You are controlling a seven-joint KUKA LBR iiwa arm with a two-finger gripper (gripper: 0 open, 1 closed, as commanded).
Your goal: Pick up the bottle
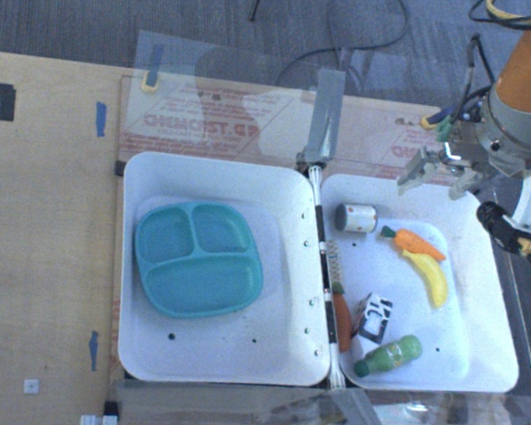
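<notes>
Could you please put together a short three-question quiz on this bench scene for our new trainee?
1. True or false: the green bottle lies on its side in the right bin.
2. What sits in the left bin? A) a banana B) a teal divided tray C) a can
3. Fill in: the orange carrot lies right next to the yellow ______ .

Key
1. True; it rests near the bin's front edge, far from the gripper, which hovers above the bin's rear edge.
2. B; the teal divided tray.
3. banana; the two appear to touch.
</notes>
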